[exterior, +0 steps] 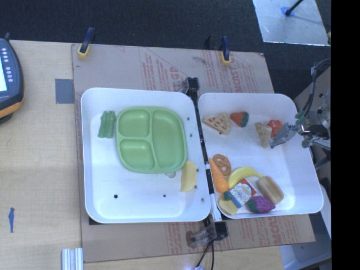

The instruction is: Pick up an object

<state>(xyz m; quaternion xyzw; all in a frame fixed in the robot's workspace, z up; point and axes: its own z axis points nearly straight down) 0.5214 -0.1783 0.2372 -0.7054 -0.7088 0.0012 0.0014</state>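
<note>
Hovering at the right bin's three-o'clock edge, the gripper — jaw state unreadable — seemed mid-approach toward the sandwich wedge just at its nine o'clock — next, likely, a descent.

Tray sits in L bin; food heap in R bin, my gripper over its R side.
</note>
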